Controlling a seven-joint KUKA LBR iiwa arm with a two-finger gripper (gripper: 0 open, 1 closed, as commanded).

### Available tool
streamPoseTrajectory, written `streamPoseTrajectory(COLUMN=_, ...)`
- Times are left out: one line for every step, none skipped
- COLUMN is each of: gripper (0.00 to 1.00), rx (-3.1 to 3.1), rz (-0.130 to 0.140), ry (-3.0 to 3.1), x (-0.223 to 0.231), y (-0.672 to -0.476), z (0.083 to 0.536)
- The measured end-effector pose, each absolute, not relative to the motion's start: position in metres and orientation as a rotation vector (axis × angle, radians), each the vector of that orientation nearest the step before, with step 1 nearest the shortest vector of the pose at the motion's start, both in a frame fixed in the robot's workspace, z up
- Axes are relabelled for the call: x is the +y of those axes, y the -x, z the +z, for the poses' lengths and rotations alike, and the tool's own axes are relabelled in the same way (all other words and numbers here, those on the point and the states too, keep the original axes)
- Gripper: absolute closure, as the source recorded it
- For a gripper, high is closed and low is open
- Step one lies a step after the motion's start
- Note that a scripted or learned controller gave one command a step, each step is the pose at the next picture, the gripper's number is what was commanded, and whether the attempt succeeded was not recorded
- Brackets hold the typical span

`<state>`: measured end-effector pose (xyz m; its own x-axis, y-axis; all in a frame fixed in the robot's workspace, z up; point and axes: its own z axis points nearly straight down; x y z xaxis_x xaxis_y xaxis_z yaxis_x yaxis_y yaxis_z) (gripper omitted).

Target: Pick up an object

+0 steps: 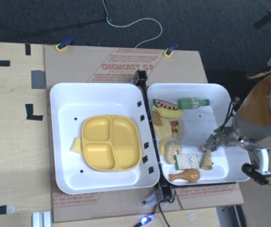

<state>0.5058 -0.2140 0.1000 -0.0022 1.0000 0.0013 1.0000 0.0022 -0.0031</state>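
As my gripper [210, 144] hangs low in the right bin [220, 92], jaws' spread beyond my telling, the nearest pick, a tan cone-shaped toy [206, 161], lies just below it, long axis roughly upright in frame.

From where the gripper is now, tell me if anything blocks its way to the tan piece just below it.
Nothing visible does. The gripper sits in the right bin, and the tan piece lies just beneath it on bare white floor. The checkered packet lies beside that piece, toward the left bin, off the path.
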Motion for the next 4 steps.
streamPoseTrajectory(gripper=1.00, rx=-2.226, rz=-0.002, ry=2.223, x=-0.219, y=-0.513, z=0.159)
streamPoseTrajectory(gripper=1.00, rx=-2.226, rz=-0.002, ry=2.221, x=-0.215, y=-0.513, z=0.221)
streamPoseTrajectory(gripper=1.00, rx=-2.223, rz=0.000, ry=2.219, x=-0.214, y=-0.513, z=0.224)
streamPoseTrajectory(gripper=1.00, rx=-2.227, rz=-0.001, ry=2.213, x=-0.160, y=-0.511, z=0.232)
